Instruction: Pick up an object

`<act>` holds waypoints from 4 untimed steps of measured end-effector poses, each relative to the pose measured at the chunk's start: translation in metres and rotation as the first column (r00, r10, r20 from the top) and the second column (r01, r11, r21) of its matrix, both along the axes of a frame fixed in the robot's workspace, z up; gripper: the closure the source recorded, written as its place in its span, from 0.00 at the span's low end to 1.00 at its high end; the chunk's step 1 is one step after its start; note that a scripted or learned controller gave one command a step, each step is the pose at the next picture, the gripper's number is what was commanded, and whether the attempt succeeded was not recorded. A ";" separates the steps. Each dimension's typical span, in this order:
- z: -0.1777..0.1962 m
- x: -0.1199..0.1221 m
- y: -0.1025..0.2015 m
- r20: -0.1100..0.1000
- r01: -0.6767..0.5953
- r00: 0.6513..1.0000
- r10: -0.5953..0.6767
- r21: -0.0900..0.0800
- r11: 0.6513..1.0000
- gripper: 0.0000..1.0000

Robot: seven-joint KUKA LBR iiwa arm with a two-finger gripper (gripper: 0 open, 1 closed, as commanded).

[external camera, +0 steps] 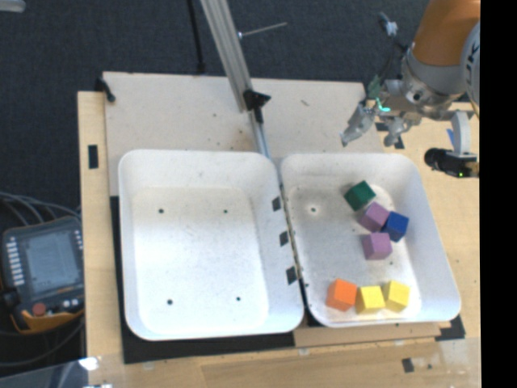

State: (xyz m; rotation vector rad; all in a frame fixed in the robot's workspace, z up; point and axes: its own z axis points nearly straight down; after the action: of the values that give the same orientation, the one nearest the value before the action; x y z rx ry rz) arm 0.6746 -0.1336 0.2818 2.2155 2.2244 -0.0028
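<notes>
Pincer (373, 129) parked high, ready to choose.
I see it spread, gripping nothing; below it the small green cube (359, 194) sits nearest, so I'd drop there.

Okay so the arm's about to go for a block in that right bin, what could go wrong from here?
The green block, two purple blocks and blue block sit packed together, so the fingers might nudge a neighbour or catch two. The orange block and yellow blocks lie by the right bin front wall, which could block the gripper.
</notes>
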 end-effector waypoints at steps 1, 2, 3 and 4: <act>-0.062 -0.004 -0.003 -0.005 0.005 1.000 -0.005 0.001 1.000 0.00; -0.123 -0.004 -0.012 -0.004 0.006 1.000 -0.006 0.000 1.000 0.00; -0.151 -0.004 -0.014 0.008 0.001 1.000 -0.001 0.001 1.000 0.00; -0.144 -0.005 -0.015 0.005 0.004 1.000 -0.004 0.003 1.000 1.00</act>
State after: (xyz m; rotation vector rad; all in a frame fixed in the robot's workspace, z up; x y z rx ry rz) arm 0.6699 -0.1486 0.1381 2.2186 2.2191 0.0059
